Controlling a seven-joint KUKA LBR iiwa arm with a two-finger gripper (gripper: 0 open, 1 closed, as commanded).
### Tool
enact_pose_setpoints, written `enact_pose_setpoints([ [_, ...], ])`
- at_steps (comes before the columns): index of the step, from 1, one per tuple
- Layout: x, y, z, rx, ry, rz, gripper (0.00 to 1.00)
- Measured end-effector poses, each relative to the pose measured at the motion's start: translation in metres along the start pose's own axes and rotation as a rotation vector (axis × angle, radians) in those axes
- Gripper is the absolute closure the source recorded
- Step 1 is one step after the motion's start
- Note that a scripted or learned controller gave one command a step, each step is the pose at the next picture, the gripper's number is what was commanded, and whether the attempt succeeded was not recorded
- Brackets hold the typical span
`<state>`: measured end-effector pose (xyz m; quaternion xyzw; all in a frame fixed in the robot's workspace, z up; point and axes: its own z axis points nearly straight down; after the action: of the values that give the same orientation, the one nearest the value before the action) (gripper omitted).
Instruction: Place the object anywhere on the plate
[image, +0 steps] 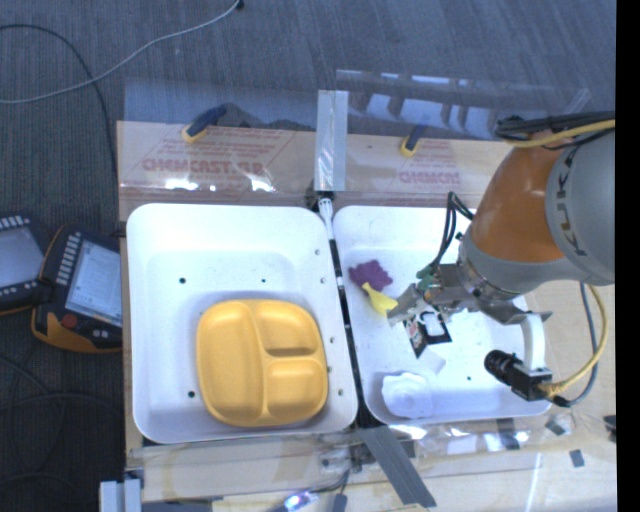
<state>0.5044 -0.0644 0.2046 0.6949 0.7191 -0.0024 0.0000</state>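
Yellow banana-like object (379, 297) (purple piece (371, 272) beside), yellow plate (262, 361) well apart

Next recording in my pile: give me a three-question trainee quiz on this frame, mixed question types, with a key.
1. True or false: the yellow plate lies in the left bin.
2. Multiple choice: which thing lies nearest the front wall of the right bin? A) the purple object B) the small yellow object C) the white object
3. Fill in: the arm's pincer is over the ____ bin.

Key: 1 true. 2 C. 3 right.
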Motion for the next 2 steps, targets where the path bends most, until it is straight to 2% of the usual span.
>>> enact_pose_setpoints([
  [1, -0.014, 0.027, 0.022, 0.002, 0.003, 0.148, 1.00],
  [2, 0.055, 0.064, -0.006, 0.000, 0.002, 0.081, 1.00],
])
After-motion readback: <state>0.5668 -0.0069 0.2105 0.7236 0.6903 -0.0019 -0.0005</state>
